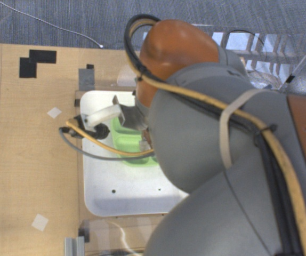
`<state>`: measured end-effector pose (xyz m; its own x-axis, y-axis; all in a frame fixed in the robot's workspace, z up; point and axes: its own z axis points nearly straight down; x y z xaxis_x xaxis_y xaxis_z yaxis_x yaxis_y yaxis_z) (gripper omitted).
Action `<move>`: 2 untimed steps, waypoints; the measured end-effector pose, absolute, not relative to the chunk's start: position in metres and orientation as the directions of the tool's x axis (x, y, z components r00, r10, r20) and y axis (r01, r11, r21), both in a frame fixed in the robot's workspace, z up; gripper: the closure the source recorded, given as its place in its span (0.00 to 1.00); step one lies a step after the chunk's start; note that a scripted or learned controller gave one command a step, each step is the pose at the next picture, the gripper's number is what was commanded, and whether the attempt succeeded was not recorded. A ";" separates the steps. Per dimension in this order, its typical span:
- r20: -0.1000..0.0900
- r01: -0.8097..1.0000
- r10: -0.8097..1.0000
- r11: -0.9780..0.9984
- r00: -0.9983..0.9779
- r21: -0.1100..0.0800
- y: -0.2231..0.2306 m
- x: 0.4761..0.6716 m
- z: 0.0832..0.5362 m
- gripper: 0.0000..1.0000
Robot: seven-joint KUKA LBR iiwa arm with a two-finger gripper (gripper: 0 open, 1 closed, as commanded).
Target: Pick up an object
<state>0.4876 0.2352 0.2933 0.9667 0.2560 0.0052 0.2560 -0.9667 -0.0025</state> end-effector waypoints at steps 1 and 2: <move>-0.005 0.566 0.566 -0.825 0.825 0.000 0.234 0.486 0.203 1.00; 0.000 0.248 0.248 -0.969 0.969 -0.001 0.229 0.487 0.185 1.00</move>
<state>0.4867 0.2295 0.1853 0.9687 0.2484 0.0002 0.2484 -0.9687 -0.0011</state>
